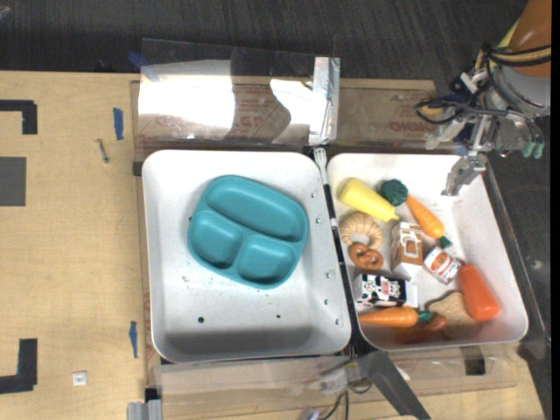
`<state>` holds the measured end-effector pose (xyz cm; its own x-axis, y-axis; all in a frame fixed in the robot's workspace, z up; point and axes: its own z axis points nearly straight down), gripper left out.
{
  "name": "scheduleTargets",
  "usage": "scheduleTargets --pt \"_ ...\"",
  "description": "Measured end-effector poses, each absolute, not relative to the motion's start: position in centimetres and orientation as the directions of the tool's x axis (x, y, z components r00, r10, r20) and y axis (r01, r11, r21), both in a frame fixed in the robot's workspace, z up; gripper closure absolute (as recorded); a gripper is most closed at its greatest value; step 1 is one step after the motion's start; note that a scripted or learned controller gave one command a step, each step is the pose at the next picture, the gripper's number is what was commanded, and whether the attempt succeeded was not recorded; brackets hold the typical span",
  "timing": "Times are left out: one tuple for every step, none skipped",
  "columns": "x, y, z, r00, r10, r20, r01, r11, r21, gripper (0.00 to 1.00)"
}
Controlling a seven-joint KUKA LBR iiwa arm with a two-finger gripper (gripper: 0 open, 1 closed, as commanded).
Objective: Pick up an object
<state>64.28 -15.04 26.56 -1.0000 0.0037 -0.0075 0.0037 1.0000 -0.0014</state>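
The grey robot arm's two-finger gripper hangs over the top right corner of the right white bin, and I cannot tell how it is set or whether it has anything in it. This bin is full of small toy food, and any one of them could be the thing to pick up. The closest ones to the gripper are the small orange plastic carrot and the dark green round toy, which touch each other, with the yellow plastic corn-shaped toy just beside them. These toys look light, hard and smooth, so they may slip out of a weak squeeze. The carrot is long and thin, so a good place to grab it looks like across its middle. The big orange-red plastic toy near the bottom right has more room around it. The tan braided bread toy sits close to the wall between the bins, which may be harder to reach. The left white bin holds a teal plastic plate with three sections, flat and wide, so hard to pinch.
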Motion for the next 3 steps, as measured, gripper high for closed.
scheduleTargets --pt "65.2 -16.5 14.4 -1.000 -0.021 0.007 -0.021 1.000 0.003 0.00" --pt "64.1 -17.1 11.7 -0.998 0.058 -0.036 0.059 0.998 -0.004 0.00" --pt "61.4 -19.1 11.1 -0.977 0.207 -0.053 0.207 0.978 -0.006 0.00"
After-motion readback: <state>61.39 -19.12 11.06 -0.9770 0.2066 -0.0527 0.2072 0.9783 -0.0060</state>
